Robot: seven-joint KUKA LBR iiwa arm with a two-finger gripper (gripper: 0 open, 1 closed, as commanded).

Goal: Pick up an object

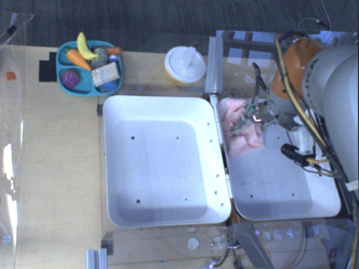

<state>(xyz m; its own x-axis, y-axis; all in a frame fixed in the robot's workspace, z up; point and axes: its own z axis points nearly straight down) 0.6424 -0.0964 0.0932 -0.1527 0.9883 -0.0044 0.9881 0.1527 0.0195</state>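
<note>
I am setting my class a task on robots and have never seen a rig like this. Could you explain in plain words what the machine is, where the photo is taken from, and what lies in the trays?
The photo comes from one fixed camera above a bench, looking down at a slant. The big grey and orange shape at the right is a robot arm. Its gripper, a two-fingered hand, is down over a crumpled pink cloth in the right bin. Whether it grips the cloth cannot be judged here. The left bin sits beside it. Behind the bins, on the bench, stand a blue tray of toy food and a white lidded cup.
</note>
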